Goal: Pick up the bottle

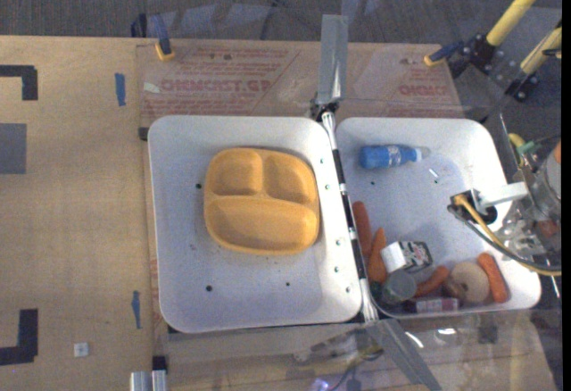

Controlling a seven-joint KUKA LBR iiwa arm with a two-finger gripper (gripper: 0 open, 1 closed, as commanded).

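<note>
1. Camera view: the bottle (390,155) lies on its side near the far wall of the right bin (464,132). It looks light, stiff and smooth, so I would grip across its blue body.
2. The pincer (526,220) is at the right edge; I cannot tell its state.
3. The carrots (364,237) and other clutter lie well apart. The left bin (178,273) holds a yellow tray (261,200).

Glossy blue plastic bottle (389,155), smooth white plastic bins (178,291), matt yellow plastic tray (262,200), pale wood-look bench (71,228)
</note>
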